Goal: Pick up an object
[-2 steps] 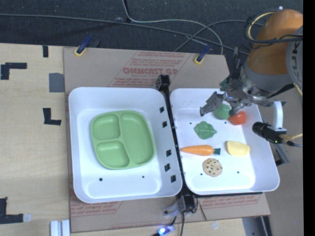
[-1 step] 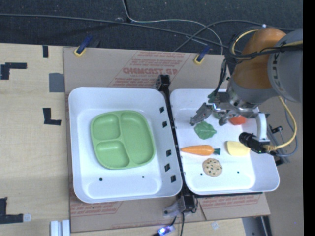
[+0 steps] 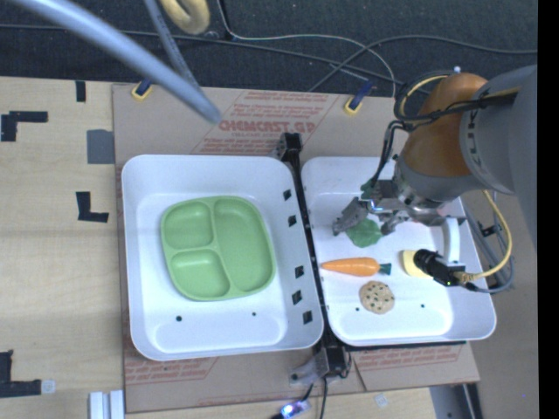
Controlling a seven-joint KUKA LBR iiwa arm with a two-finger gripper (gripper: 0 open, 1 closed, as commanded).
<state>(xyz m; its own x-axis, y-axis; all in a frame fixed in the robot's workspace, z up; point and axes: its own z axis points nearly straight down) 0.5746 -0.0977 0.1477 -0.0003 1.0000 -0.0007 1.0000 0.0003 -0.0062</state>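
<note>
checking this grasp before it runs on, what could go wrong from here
1. The open gripper hovers over the small crumpled green object in the right-hand white bin; it might close off-centre and pinch nothing.
2. The orange toy carrot lies close by and could get nudged.

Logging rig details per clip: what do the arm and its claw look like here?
The arm is bulky and grey, with a rounded orange band above the wrist. A thin yellow cable loops beside that band. The claw is small, with two slim grey metal fingers.
</note>
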